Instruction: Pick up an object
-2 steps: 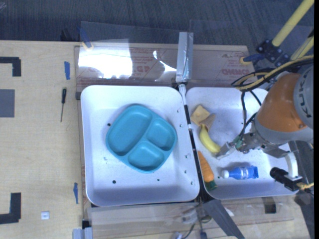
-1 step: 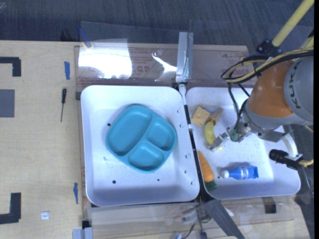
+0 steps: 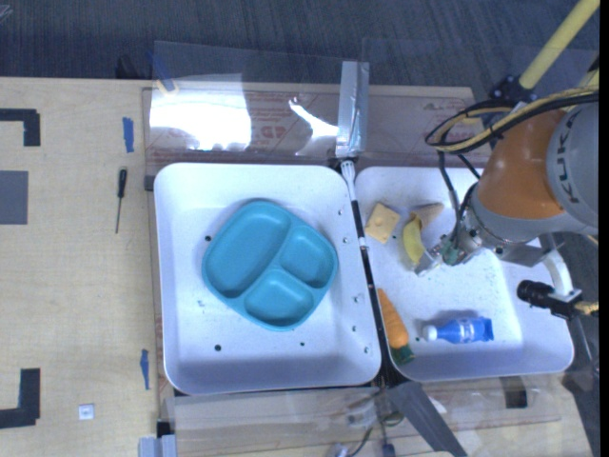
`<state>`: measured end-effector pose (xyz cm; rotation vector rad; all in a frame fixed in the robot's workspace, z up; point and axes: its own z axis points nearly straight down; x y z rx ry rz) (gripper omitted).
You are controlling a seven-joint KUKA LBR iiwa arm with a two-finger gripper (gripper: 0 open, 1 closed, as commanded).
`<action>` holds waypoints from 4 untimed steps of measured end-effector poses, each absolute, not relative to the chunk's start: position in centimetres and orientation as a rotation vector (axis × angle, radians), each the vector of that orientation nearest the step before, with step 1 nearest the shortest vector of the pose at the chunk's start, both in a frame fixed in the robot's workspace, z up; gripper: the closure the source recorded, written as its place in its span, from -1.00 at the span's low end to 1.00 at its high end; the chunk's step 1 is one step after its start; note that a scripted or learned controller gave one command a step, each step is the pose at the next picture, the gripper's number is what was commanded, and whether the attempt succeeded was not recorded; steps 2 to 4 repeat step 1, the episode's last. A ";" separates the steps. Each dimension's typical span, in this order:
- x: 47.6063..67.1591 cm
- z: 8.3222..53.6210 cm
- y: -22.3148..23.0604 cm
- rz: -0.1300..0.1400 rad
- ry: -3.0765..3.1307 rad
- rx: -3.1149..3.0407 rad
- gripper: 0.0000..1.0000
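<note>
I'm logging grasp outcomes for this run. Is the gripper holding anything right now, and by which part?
It cannot be told. The gripper sits low in the right bin beside the banana, but no object is visibly held.
</note>
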<state>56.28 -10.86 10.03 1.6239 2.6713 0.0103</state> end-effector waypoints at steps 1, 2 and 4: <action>56.9 18.8 -0.7 0.012 2.550 1.826 1.00; 56.9 18.8 -0.7 0.012 2.550 1.826 1.00; 56.9 18.8 -0.7 0.012 2.550 1.826 1.00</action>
